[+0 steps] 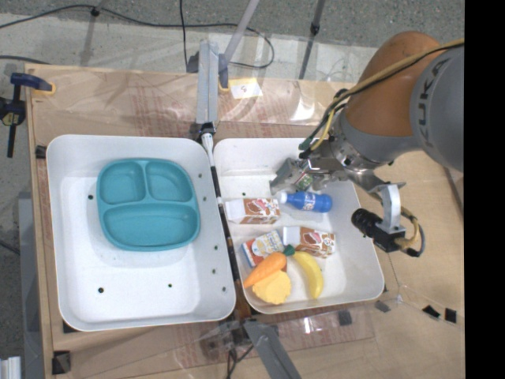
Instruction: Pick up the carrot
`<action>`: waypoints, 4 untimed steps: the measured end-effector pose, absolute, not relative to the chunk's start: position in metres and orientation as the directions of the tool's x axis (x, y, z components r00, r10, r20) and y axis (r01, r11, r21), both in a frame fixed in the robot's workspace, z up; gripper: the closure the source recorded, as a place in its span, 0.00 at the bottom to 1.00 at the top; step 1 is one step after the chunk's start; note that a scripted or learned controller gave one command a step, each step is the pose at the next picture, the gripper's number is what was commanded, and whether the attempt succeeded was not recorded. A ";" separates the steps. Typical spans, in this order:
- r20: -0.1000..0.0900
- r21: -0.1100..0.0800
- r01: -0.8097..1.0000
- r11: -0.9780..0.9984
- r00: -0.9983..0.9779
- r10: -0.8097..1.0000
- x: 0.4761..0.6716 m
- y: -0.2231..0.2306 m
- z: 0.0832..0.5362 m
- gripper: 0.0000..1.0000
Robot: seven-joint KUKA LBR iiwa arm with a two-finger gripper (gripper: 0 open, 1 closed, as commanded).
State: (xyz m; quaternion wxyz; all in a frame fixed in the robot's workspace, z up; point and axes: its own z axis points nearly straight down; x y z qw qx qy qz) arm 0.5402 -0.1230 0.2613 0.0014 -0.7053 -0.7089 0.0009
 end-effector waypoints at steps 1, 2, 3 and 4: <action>0.000 -0.001 0.991 0.137 -0.137 0.991 0.498 -0.125 0.096 0.00; -0.002 -0.001 0.968 -0.252 0.252 0.968 0.501 -0.187 0.223 0.00; 0.000 -0.006 0.961 -0.275 0.275 0.961 0.450 -0.133 0.111 0.00; -0.001 0.004 0.999 -0.036 0.036 0.999 0.540 -0.133 0.088 0.00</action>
